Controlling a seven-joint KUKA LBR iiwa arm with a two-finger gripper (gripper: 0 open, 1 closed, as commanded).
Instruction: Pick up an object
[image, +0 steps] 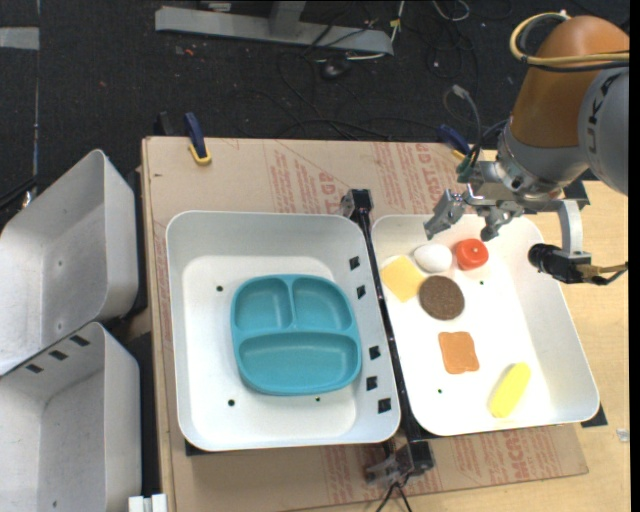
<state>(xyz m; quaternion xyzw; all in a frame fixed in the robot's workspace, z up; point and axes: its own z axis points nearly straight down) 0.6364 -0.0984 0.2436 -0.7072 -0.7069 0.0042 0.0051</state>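
Teal divided tray (296, 334), left bin (190, 300)

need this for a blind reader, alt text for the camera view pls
A grey robot arm hangs its gripper over the right bin, above a white egg and red tomato. The left bin holds a blue divided plate.

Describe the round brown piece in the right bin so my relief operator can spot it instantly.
Start at the right white bin, the one without the teal divided tray. Near its upper middle lies a cluster of small food pieces below the gripper. The brown disc is the only dark, flat circle there, just below the white egg-shaped piece and beside the yellow slice.
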